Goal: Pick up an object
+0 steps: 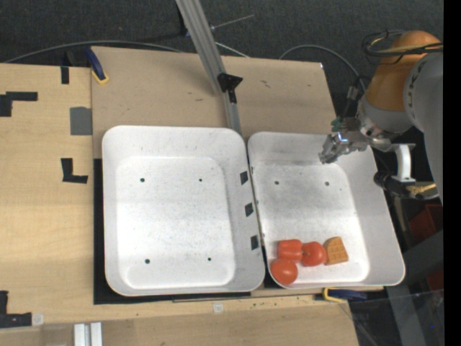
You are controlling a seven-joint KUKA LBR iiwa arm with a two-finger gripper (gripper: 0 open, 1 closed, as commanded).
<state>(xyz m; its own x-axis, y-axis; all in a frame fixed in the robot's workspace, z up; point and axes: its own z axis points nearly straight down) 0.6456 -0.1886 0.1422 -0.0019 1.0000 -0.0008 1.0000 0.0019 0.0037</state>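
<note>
From the overhead camera, the gripper (333,150) hangs over the far edge of the right bin (302,186), up by the rim, with the grey arm (425,85) and its orange band reaching in from the right — and nothing shows between its tips. Whether the claw is spread or pressed together, I cannot tell; it is too small and dark against the bin wall. Now look well below the claw, toward the near end of the same bin: that's where the goods are. A cluster of red pieces (297,256) sits bunched together — three rounded lumps touching one another — and just to their right, touching the nearest red one, a small orange waffle-like block (336,250). All of it lies well apart from the claw, nearly the bin's whole length away. To the claw's left sits the left bin (173,207), its floor speckled white. So the pick has not begun, by my reading. The risks? The pieces are packed tight, so a descent could land on a seam and shove them apart rather than close on one. They also sit close to the near wall, where a fingertip might strike the rim, and rounded shapes tend to squirt out of a pinch.
</note>
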